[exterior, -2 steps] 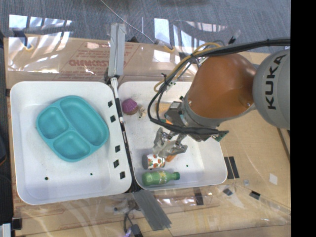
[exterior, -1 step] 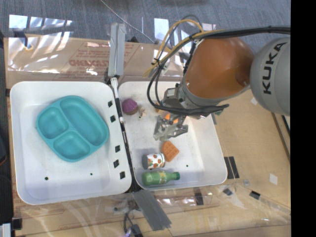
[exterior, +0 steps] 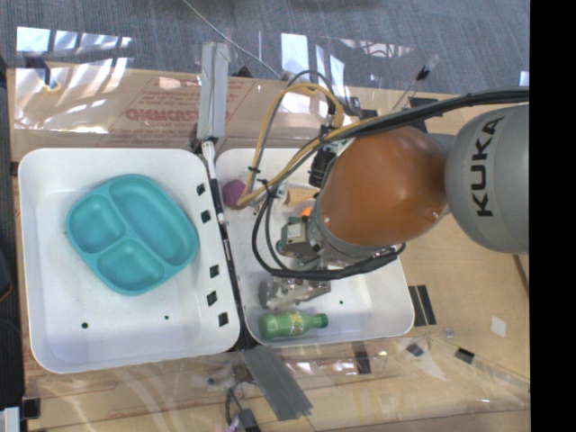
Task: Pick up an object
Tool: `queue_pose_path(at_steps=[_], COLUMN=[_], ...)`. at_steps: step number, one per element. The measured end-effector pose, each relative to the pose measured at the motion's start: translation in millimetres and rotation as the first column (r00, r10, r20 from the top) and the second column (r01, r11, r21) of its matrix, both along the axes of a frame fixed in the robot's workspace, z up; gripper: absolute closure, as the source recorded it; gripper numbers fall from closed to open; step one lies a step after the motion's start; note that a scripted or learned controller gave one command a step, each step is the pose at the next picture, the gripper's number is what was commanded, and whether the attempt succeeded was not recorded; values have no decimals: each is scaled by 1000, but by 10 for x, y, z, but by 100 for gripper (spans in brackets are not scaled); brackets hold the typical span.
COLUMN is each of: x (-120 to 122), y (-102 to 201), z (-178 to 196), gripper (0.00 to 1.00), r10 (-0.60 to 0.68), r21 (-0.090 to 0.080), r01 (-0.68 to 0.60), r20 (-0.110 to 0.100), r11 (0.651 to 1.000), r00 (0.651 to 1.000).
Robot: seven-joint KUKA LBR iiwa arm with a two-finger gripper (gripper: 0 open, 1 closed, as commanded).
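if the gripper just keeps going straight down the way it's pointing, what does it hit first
Probably the right bin's white floor. The gripper points down into that bin, just above the green bottle in the picture. Depth is unclear from this slant, so it could clip the bottle's upper edge instead.

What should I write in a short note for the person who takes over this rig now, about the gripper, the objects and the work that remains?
Gripper: low in the right bin, just above the green bottle; its fingers are too unclear to judge, and nothing is seen held.
Objects: green bottle lying on its side at the right bin's near edge; a purple object at that bin's far left corner; a teal divided plate in the left bin.
Done: no pick is visible yet.
Left: grasp one object, probably the bottle, and lift it.
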State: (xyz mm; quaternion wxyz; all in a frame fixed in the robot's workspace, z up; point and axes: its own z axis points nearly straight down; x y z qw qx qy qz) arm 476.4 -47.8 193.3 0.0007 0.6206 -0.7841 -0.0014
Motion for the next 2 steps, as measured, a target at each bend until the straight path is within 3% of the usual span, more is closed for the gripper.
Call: queue_pose_path(at_steps=[1,2], x=[11,7], y=[9,-184], z=[333,418], gripper=[100,100], r10=[358,601], r21=[-1,0], r01=[-358,-601], r20=[6,4], r11=[934,799], r00=[934,799])
